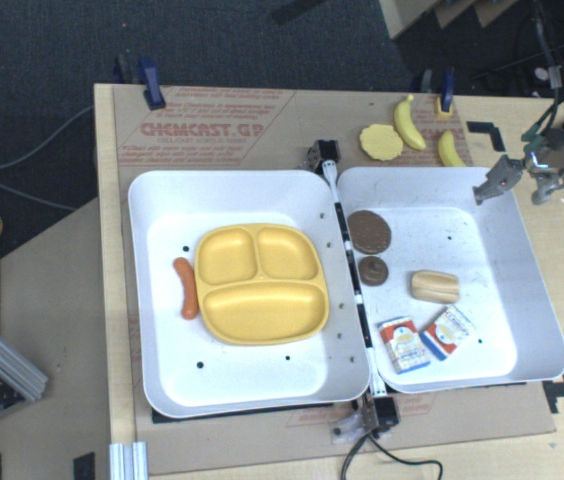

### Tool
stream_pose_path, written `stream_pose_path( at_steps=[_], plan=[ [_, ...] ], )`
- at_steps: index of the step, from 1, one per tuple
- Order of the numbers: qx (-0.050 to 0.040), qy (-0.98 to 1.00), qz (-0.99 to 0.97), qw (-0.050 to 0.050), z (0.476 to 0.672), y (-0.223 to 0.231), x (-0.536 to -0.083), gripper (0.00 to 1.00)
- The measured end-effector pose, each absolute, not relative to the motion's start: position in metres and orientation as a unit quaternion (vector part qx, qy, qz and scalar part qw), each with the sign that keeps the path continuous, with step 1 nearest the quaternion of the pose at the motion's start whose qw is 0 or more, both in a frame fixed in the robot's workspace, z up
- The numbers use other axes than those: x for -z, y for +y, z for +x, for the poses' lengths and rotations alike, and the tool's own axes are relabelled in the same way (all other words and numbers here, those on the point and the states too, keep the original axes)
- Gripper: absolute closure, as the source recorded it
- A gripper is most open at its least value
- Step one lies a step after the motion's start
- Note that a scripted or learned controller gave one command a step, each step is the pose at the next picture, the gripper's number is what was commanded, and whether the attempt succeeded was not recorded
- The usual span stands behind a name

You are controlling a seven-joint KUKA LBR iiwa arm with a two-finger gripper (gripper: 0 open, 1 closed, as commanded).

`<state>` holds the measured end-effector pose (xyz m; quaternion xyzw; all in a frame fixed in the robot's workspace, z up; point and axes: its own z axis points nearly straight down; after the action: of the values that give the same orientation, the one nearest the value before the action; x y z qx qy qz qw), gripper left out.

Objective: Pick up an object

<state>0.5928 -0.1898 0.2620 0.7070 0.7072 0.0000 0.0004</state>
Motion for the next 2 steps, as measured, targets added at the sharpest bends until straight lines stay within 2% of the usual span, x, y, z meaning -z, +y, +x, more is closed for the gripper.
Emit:
stream_pose_path(
  at_steps=[1,2],
  plan=[
    [0.0031,0.706,0.708,-0.007,0.555,-0.185,-0.118,0.0],
    [0.0006,0.709,0.705,-0.004,0.546,-0.119,-0.082,0.0]
  ],
)
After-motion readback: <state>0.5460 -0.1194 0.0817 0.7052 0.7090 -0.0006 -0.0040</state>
